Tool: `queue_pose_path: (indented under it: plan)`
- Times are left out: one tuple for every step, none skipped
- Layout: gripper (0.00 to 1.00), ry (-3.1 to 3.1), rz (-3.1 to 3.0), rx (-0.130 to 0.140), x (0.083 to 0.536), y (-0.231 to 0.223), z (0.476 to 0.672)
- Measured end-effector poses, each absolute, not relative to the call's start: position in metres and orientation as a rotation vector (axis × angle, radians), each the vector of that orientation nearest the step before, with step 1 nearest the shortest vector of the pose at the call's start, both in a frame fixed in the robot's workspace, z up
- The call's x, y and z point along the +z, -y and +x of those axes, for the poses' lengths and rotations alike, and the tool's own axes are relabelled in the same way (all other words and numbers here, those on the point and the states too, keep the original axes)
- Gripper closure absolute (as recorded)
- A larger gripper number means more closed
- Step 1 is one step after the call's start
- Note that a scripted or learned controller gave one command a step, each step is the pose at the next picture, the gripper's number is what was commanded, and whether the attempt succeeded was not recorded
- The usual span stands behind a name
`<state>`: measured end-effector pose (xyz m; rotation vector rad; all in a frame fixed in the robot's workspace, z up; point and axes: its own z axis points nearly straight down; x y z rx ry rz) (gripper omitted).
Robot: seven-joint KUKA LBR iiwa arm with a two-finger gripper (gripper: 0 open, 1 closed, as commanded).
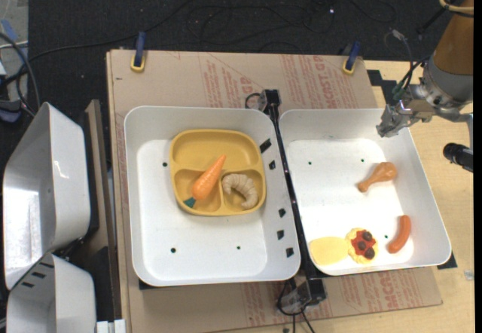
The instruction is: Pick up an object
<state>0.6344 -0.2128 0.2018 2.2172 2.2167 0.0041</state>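
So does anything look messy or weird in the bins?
Nothing looks spilled or broken. The carrot lies slanted across the divider of the yellow plate in the left bin, beside the shrimp. The drumstick, sausage and yellow egg-like piece lie loose in the right bin.

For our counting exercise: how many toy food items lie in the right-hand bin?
3. A chicken drumstick near the middle, a sausage by the near right edge, and a yellow pastry with berries at the near edge. None looks hidden.

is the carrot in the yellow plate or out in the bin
In the plate: the carrot lies slantwise across the yellow plate, its tip over the divider, beside the shrimp.
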Motion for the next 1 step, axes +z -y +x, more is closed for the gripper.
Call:
queue_pose_path:
  plan:
    - [1.0, -2.22, 2.215, 0.004, 0.2348, 0.2129, 0.6357]
